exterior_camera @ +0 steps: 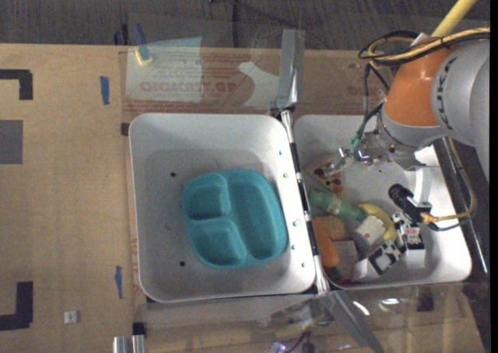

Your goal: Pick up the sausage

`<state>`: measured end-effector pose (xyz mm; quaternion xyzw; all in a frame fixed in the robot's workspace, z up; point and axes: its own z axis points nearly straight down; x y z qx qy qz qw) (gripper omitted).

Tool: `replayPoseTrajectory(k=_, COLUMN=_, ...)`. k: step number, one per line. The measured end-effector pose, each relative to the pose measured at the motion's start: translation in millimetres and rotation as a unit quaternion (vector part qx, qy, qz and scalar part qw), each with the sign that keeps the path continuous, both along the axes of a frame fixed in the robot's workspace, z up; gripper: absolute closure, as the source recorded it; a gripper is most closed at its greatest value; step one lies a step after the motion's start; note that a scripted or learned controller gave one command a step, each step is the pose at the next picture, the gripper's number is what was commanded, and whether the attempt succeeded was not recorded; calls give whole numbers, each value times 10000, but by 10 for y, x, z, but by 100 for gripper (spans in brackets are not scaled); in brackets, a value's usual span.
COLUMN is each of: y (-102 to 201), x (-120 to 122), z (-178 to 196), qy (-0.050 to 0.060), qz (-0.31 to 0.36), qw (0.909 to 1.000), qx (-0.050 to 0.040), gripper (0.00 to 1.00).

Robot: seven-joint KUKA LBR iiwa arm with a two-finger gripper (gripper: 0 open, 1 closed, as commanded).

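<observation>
Spanning the whole view, a tan bench [62, 211] is seen from above, and two shallow white bins are set side by side on it. The left bin [156, 141] is occupied by a teal divided plate [232, 218], which lies flat near the middle.

The grey arm [455, 103] is brought in from the upper right, its orange band [412, 91] held above the far side of the right bin [451, 262]. From there the wrist is angled downward and toward the near edge, so that the gripper [395, 244] is placed low over the near-right part of that bin, just beside a pile of small toys. Whether the gripper is open or closed cannot be told, and nothing is seen to be held by it.

The pile is gathered along the left half of the right bin. A green bottle [336, 204] and a yellow piece [376, 214] are lying in it. What is taken to be the sausage [330, 253], orange-red and rounded, is found at the near-left end, close to the dividing wall and apart from the gripper.
</observation>
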<state>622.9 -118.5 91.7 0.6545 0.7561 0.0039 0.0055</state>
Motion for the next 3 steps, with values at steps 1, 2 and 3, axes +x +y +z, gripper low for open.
replayPoseTrajectory(k=1, y=152, x=-42, z=5, qy=-6, qz=35, qw=10000, qx=-26, gripper=0)
replayPoseTrajectory(k=2, y=149, x=-49, z=-1, qy=7, qz=-205, qw=9998, qx=-5, gripper=0)
replayPoseTrajectory(k=3, y=179, x=-24, z=-5, qy=12, qz=-332, qw=9994, qx=-17, gripper=0)
